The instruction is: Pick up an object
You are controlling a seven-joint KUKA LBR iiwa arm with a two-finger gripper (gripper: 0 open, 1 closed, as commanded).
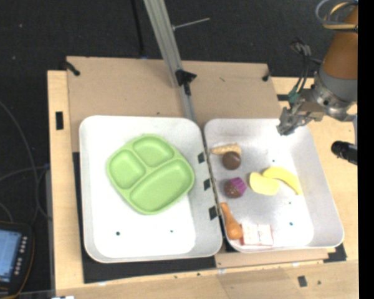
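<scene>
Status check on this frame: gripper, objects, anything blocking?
Gripper over right bin's far edge, holding nothing visible. Banana and other small items lie untouched. Green tray in left bin. No obstruction.

My grey arm with its orange band (341,55) reaches in from the right, wrist angled down-left. My two-finger gripper (285,127) hangs low, its dark fingertips pointing downward.

Arm (340,55) is cut off by the right edge above the orange band. Gripper (287,127) fingertips too small to be resolved. Small screen device (6,254) clipped at left edge, possibly a tablet.
</scene>
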